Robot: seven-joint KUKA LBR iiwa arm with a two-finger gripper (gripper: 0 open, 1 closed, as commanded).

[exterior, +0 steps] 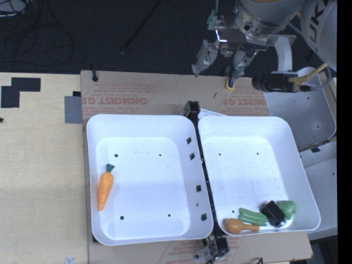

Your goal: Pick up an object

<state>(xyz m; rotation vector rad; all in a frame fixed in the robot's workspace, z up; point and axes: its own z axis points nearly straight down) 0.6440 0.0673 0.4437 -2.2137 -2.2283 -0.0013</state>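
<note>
An orange toy carrot [104, 188] with a green top lies near the left wall of the left bin [137, 125]. In the right bin [258, 126], at the front right corner, sit a black block [273, 212], a green pea pod [253, 216], a green leafy piece [287, 207] and an orange-tan pear-shaped toy [240, 226], all close together. My gripper [215, 69] hangs high above the back edge of the bench, behind the divider between the bins. Its two fingers stand apart with nothing between them.
The bins rest on a brown cardboard sheet [137, 95]. A black clip strip [199, 164] runs along the seam between the bins. A grey metal plate [302, 109] lies at the right behind the right bin. Pale wood bench top [38, 175] stretches to the left.
</note>
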